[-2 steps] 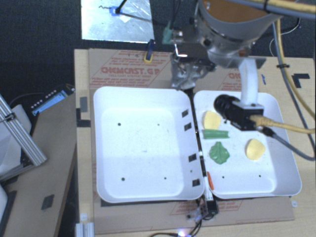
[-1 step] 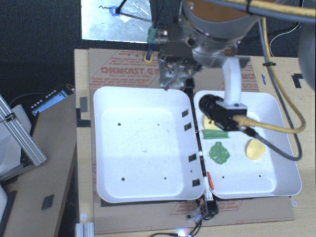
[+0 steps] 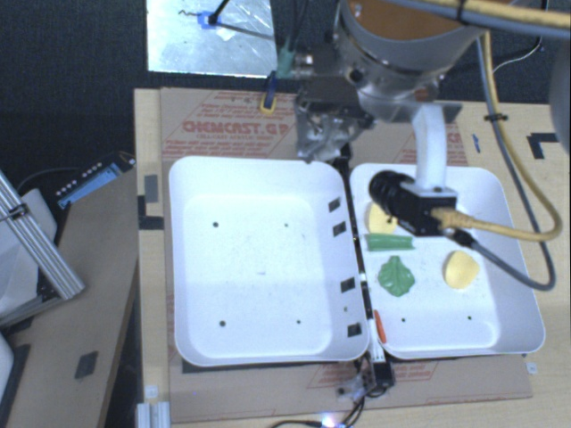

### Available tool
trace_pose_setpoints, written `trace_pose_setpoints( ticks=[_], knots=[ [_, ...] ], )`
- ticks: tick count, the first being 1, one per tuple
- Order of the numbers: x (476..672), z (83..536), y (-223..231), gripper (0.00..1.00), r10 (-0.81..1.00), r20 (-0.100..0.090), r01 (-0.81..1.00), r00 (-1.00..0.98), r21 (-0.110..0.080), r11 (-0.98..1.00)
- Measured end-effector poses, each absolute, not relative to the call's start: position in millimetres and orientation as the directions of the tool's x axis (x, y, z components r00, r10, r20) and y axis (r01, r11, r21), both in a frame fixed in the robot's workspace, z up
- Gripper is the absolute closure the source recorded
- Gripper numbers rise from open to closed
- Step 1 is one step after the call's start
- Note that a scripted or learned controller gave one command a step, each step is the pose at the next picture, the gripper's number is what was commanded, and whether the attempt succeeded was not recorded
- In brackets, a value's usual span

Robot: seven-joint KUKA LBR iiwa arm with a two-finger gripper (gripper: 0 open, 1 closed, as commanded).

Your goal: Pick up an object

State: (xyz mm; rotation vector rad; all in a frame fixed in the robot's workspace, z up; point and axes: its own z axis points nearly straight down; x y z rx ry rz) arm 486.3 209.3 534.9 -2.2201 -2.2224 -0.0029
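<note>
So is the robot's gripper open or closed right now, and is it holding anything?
Gripper: cannot be told. It hangs over the back edge between the two bins, and the view is too blurred there.

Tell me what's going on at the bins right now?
The grey KUKA arm reaches in over the right bin, its black and white end piece low by the bin's near-left corner. Under and beside it lie a yellow piece, a green strip, a green leaf-shaped item and a pale yellow lump. Nothing looks lifted yet. The left bin sits alongside.
</note>
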Motion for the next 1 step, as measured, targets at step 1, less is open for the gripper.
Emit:
trace_pose_setpoints(
  ticks=[1],
  knots=[
    [486.2,534.9,235.5,1.0,1.0,0.002,1.0,-0.006,0.001,0.006]
  ],
)
